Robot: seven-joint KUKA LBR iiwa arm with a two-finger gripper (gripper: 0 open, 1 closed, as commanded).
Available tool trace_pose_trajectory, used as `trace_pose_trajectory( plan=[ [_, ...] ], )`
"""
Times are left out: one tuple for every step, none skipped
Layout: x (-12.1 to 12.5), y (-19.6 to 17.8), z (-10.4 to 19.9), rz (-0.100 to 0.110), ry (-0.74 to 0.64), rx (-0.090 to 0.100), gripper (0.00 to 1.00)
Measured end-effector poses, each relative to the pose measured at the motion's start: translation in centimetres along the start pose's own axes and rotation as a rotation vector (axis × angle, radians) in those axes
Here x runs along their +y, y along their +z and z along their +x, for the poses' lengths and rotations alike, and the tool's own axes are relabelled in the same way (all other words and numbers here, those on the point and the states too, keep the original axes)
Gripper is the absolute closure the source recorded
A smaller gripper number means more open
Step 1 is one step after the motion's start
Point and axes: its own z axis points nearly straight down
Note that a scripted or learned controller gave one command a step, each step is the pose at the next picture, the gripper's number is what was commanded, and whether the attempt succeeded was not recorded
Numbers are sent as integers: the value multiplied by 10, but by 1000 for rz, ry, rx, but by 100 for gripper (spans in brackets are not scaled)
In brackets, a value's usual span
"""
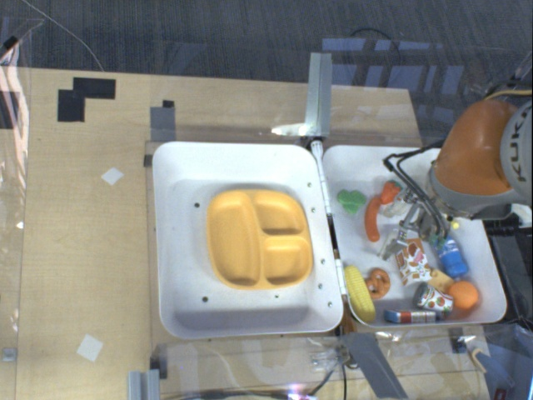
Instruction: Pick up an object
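Two white bins sit on a wooden bench; the left bin [166, 223] holds a yellow tray [258, 238]. The gripper [405, 227] hangs low over the right bin [495, 294], just above a small carton [413, 263]. Whether it grips anything, I cannot tell. This looks like the reaching step; next it should close on the carton and lift.

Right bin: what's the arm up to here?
The arm reaches in from the right, its pincer low over the toys in the right bin, near an orange carrot and a small carton. Nothing is visibly held. The left bin holds a yellow tray.
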Motion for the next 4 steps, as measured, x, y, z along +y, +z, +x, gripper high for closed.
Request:
trace_pose_trajectory(
  plan=[
    [6,-179,34,0,-474,12,0],
    [-6,-31,22,0,-283,35,0],
    [2,15,-62,1,-204,24,0],
    [47,-3,-89,3,69,22,0]
  ],
)
